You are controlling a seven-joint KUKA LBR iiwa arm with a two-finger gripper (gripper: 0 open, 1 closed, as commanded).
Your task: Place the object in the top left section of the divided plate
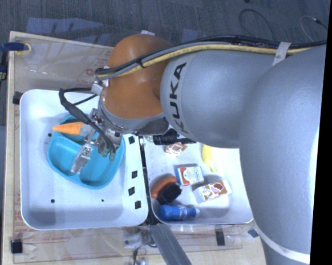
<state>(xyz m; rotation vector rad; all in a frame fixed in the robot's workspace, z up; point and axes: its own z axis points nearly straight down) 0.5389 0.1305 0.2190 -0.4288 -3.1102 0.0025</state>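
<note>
Grey bulk of my own arm (244,78) loomed closest to the lens, covering most of the right bin (239,218). Below it, my gripper (90,149) hung over the blue divided plate (67,155) in the left bin (32,164), fingers narrowly parted, nothing between them. Carrot (68,129) lay on the plate's far left edge, long axis left-right, tip pointing left. Judged it a light, stiff, smooth toy; best pinched across its thick middle. Whether it sat fully inside the section, could not tell.
</note>
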